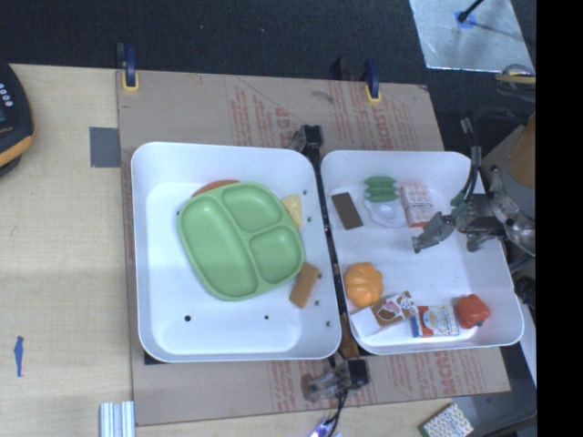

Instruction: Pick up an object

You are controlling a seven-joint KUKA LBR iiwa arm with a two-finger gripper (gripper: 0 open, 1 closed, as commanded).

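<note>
White plastic, smooth and shallow: I count two bins side by side on a cardboard sheet (273, 107) over my pale wooden tabletop (55, 271). My left bin (155, 335) carries one green three-compartment plate (241, 238) and a tan block (304, 285). My right bin (437, 162) carries one round orange pumpkin (363, 283), a brown bar (346, 209), a red toy (472, 310) and small packets. My gripper (428, 237) hangs over the right bin, fingers spread, grasping nothing.
</note>
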